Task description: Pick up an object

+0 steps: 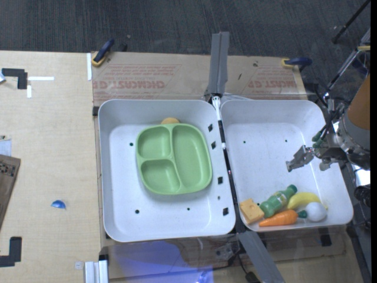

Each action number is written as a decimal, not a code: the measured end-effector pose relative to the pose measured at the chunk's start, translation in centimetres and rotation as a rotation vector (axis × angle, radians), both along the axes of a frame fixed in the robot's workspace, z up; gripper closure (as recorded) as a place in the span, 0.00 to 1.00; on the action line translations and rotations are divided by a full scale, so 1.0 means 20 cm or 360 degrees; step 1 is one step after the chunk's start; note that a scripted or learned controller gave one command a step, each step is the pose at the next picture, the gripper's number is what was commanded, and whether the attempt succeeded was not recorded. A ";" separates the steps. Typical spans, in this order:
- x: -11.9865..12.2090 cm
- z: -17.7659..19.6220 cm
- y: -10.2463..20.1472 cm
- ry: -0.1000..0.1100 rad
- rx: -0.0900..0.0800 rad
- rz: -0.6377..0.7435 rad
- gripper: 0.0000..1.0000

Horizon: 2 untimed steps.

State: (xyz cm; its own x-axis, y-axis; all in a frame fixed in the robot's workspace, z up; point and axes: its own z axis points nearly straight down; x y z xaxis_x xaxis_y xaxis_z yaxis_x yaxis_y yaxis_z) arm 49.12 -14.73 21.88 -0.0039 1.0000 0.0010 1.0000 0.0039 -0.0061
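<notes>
Bench w/ two white bins (pixel 112 158); open, empty gripper (pixel 311 159) over right bin, above toy food (pixel 283 205).

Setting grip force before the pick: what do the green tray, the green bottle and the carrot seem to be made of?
Green tray: likely moulded plastic, matte, uniform colour, rounded compartment edges. Green bottle: probably glossy plastic, with highlights on its body. Carrot: looks like toy plastic or rubber, smooth, flat orange; which one I cannot tell.
</notes>
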 end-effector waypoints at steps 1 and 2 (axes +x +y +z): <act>-0.06 -0.65 -0.05 -0.0005 0.0002 0.0024 0.00; -0.06 -0.15 0.38 -0.0001 -0.0002 -0.0057 0.00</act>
State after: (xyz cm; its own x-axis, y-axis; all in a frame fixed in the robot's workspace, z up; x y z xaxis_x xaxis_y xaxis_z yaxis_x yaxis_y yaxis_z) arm 47.93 -7.23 18.88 0.0317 0.9995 0.0000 0.9995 -0.0317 -0.0052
